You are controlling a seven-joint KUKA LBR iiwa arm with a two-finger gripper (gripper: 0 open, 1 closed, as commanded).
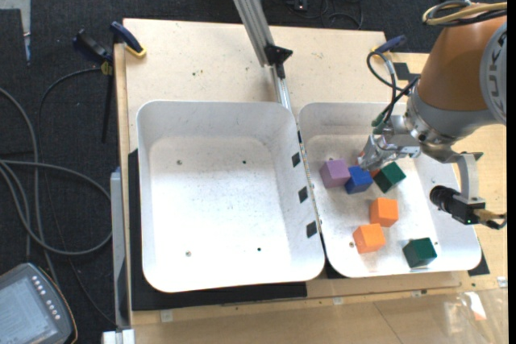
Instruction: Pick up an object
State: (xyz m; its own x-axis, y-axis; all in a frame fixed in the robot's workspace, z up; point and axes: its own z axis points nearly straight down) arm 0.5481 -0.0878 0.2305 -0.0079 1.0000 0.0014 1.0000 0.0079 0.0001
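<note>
Pale wooden bench (210, 52), 2 white bins (218, 125), dark carpet (56, 109), gripper (372, 163) jaws unclear

The surface (210, 52) looks like pale, matt wood board, lightly speckled. Both bins (218, 189) look like smooth white plastic, faintly glossy. The arm's orange band (455, 64) shines; the blocks (384, 211) look matt.

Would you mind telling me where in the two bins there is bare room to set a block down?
The left bin offers bare floor from wall to wall. In the right bin it is crowded: the purple block, blue block and a green block cluster under the gripper, with two orange blocks below. A small patch remains along its top wall.
</note>
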